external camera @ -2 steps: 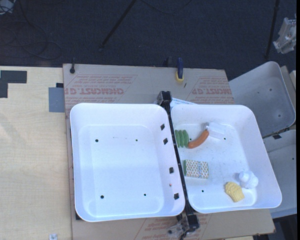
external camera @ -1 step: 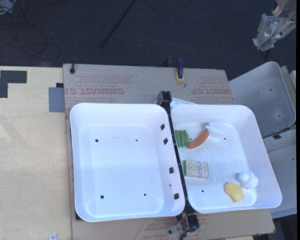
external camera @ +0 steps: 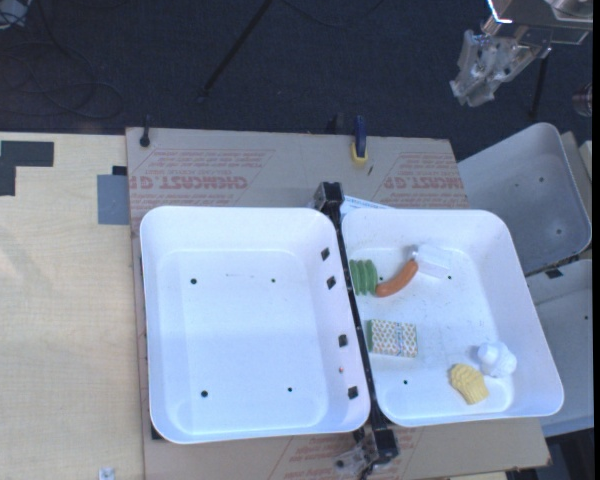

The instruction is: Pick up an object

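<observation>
The gripper (external camera: 483, 68) hangs far above the right bin (external camera: 520, 268), probably parked before choosing; its jaws I cannot tell.

Bright, even light glares off the white bins (external camera: 242, 226) — background dark, picture slightly soft.

Left bin (external camera: 170, 268): bare floor, open from above.
Right bin (external camera: 520, 298): centre open; green piece (external camera: 363, 276), sausage (external camera: 397, 278), patterned block (external camera: 392, 338), corn (external camera: 468, 383) scattered.
</observation>
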Action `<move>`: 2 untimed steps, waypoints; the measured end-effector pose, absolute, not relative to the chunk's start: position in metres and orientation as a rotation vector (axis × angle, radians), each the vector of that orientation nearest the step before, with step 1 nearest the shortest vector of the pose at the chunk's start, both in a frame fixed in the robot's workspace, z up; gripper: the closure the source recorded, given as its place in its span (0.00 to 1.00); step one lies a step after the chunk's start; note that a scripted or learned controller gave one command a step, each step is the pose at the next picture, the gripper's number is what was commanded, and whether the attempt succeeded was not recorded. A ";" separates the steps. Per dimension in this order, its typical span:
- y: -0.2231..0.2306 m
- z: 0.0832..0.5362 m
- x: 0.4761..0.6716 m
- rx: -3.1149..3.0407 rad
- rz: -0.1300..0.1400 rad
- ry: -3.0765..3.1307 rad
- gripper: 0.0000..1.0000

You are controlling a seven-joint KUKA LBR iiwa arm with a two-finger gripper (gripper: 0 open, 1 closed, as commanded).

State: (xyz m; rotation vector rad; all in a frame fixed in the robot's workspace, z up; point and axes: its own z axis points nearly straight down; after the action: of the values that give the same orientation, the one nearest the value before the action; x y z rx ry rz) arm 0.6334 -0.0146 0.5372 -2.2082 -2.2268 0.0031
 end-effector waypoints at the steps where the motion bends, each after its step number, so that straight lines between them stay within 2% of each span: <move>1: 0.052 0.535 0.624 -2.210 0.006 -2.225 1.00; 2: 0.131 0.526 0.599 -2.208 0.007 -2.227 1.00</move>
State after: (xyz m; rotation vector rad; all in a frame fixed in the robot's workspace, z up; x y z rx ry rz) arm 0.5986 0.1311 0.5261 -2.2078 -2.2270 0.0068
